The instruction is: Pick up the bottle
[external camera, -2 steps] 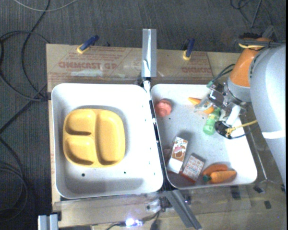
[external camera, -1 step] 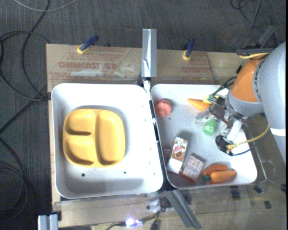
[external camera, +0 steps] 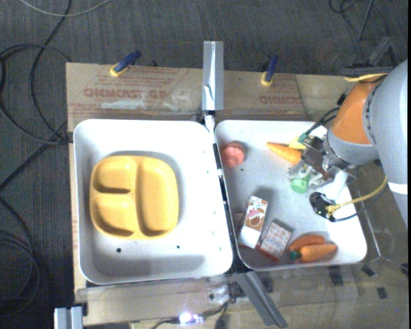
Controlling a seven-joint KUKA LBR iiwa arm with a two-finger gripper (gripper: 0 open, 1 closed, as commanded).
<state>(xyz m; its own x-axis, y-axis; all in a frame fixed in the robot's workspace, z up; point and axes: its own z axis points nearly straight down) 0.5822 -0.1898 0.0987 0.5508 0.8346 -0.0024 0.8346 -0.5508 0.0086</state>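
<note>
The table (external camera: 123, 91) carries two white bins; take the right bin (external camera: 359, 249) as the landmark. The left bin (external camera: 192, 252) beside it holds a yellow tray (external camera: 133, 196). The arm (external camera: 370, 125) reaches over the right bin's far right side, its claw (external camera: 314, 166) (grip state unclear) just above a green bottle (external camera: 300, 181). Carrots (external camera: 314, 249) lie at its near edge.
</note>
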